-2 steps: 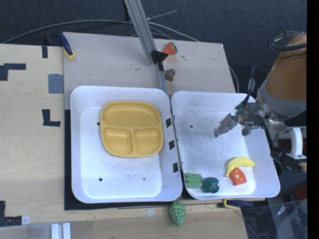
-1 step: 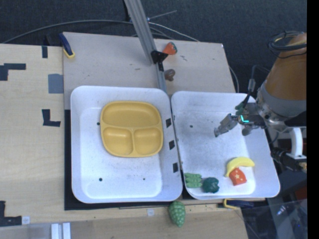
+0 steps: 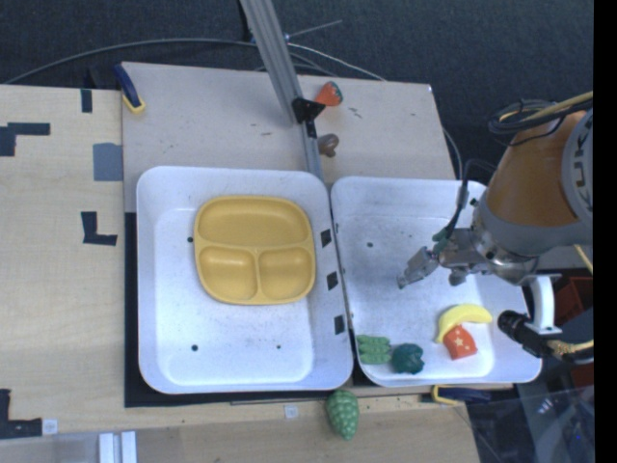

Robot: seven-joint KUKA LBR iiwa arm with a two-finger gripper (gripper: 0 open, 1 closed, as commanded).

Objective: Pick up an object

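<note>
Dark carpet-like flooring fills the top of the frame behind a pale wooden bench (image 3: 58, 258), which carries two shallow white bins side by side. At the frame's centre-left, the left white bin (image 3: 154, 287) holds a yellow plastic plate with three compartments (image 3: 255, 249), lying flat in the bin's upper half.

At centre-right, the right white bin (image 3: 386, 210) holds a small cluster of toy pieces along its lower edge: a green leafy toy vegetable (image 3: 373, 348) at the lower left corner, a darker green broccoli-like toy (image 3: 408, 358) touching it on the right, then a yellow banana-shaped toy (image 3: 464, 315) with a red-orange toy block (image 3: 461, 342) just below it. A green bumpy toy fruit (image 3: 342, 413) lies outside the bins, on the bench just beneath them.

From the right edge of the frame, the grey and orange arm (image 3: 540, 186) reaches over the right bin. Its two-finger gripper (image 3: 416, 270) hangs above bare bin floor, near the bin's middle, up and to the left of the banana and apart from every toy. Nothing lies between its fingers; whether they are spread or closed I cannot tell at this angle.

A grey metal rail (image 3: 275, 51) slants down from the top of the frame to the gap between the bins, with an orange clip (image 3: 330, 93) beside it.
</note>
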